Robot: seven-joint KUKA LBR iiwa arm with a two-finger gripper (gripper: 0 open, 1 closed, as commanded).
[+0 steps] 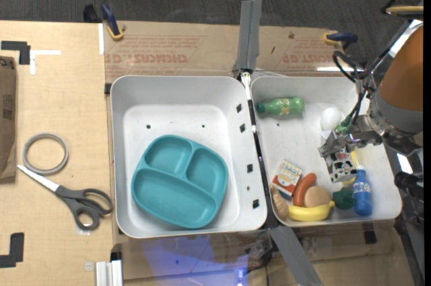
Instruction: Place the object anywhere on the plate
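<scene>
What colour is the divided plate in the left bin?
The plate is teal, a blue-green, seen plainly in the camera view against the white bin.

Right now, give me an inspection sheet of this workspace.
Surface: two white bins side by side on a cardboard-covered bench.
Job's things: teal divided plate in the left bin, nothing on it.
Clutter: right bin holds green bottle, white ball, banana, blue bottle, small carton.
Gripper: gripper low over the right bin; grasp unclear.
Cables: black cables by the arm.
Surroundings: scissors, tape roll, clamps.
</scene>
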